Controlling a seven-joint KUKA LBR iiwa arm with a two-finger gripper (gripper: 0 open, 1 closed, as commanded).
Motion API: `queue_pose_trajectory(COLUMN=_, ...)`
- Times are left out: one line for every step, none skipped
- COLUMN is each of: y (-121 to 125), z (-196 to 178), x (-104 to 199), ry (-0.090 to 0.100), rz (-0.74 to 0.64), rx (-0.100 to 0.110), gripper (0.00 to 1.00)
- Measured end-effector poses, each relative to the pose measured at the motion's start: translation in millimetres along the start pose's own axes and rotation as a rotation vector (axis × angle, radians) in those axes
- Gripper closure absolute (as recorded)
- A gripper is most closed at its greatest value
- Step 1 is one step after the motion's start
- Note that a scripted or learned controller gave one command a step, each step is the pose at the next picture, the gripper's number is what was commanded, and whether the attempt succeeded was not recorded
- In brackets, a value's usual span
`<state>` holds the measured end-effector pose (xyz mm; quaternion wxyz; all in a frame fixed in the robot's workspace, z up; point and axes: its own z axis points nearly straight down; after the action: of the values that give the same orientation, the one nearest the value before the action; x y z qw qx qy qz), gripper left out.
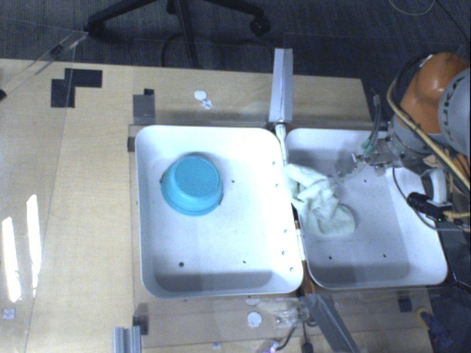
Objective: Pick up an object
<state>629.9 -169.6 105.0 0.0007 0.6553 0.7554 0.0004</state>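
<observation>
- Gripper (359, 160) is hovering at the right bin's (390, 267) 12 o'clock; finger state: cannot tell.
- Cloth (321, 204) is lying at its 9 o'clock.
- Bowl (192, 184) is sitting in the left bin (221, 271).

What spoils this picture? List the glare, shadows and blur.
Camera view: bright window-like glare streaks lie on the bench at far left; the blue bowl and left bin are fairly sharp, with soft shadow along the bin's near wall; the white cloth in the right bin blends into it, low contrast; the gripper and arm look blurred, their detail hard to read.
</observation>
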Motion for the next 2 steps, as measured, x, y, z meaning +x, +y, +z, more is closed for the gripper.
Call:
queue_pose_trajectory(y=2, z=-11, x=1, ry=-0.002, rz=-0.002, rx=-0.006, gripper=1.0)
queue_pose_trajectory(y=47, z=-122, x=44, ry=-0.002, rz=0.112, rx=-0.005, gripper=1.0)
